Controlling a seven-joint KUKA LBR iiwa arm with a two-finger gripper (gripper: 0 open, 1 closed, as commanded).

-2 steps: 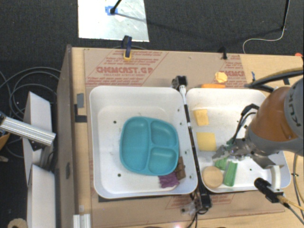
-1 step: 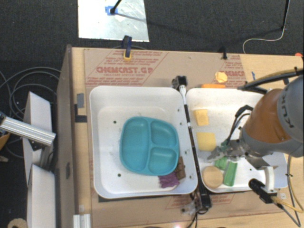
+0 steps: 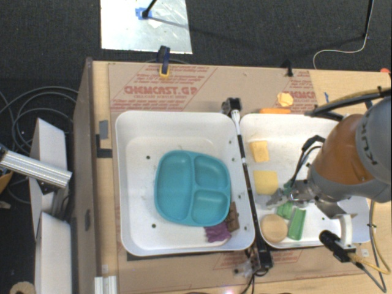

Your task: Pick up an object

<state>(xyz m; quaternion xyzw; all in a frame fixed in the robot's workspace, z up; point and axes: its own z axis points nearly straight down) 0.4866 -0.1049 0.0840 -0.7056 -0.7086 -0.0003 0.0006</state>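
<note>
- Nearest me, at the bottom edge, the bench's point(image 3: 184, 265) front lip runs under both bins, with a small black clamp point(image 3: 262, 261) where the bins meet.
- In the right bin point(image 3: 306, 122), at about five o'clock, a tan round piece point(image 3: 274, 228) lies touching a green block point(image 3: 297, 223).
- The gripper point(image 3: 293, 196) sits low just above that green block; whether its fingers are apart or closed I cannot tell, and nothing shows between them.
- The grey arm point(image 3: 352, 158) with its orange band comes in from three o'clock over the right bin.
- Two yellow squares point(image 3: 265, 181) lie toward the bin's left wall, one behind the other.
- In the left bin point(image 3: 138, 127), a teal divided plate point(image 3: 193, 187) rests near the middle, with a purple scrap point(image 3: 216, 233) and a brown piece point(image 3: 233, 218) at its five o'clock.
- The benchtop is brown cardboard point(image 3: 159, 87) with red print, a yellow-and-blue clip point(image 3: 163, 60) at its twelve o'clock edge.
- Beyond, dark carpet point(image 3: 257, 17) holds a shiny square sheet point(image 3: 146, 17); cables point(image 3: 24, 103) coil at nine o'clock beside a white stand point(image 3: 46, 164).
</note>
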